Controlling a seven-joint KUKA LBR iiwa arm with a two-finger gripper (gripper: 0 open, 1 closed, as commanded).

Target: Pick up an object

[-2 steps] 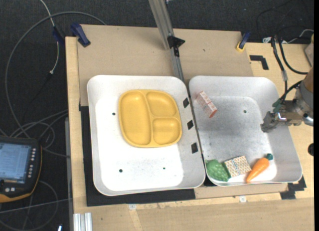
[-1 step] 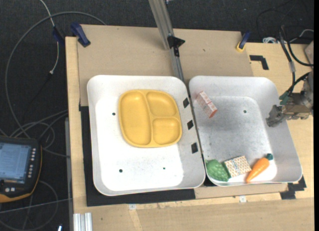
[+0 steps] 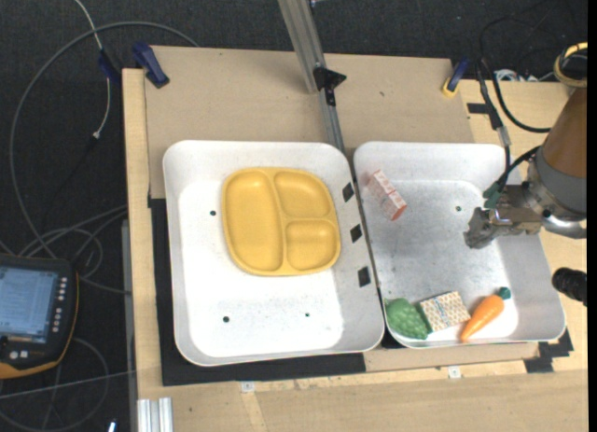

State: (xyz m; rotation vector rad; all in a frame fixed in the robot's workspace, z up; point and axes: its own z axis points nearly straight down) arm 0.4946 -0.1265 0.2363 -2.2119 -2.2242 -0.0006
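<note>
claw (image 3: 483, 230) low over right bin (image 3: 424, 262), grip state unreadable from here, nothing visibly held; carrot (image 3: 481, 316) just below, pink box (image 3: 385, 194) well left; risk: clipping bin wall, closing on air.

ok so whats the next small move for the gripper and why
Probably shift the gripper toward the near edge of the right bin and over the carrot. It hangs over bare bin floor at the right side with nothing between its fingers, while the carrot, a patterned block and a green toy lie along that near edge.
</note>
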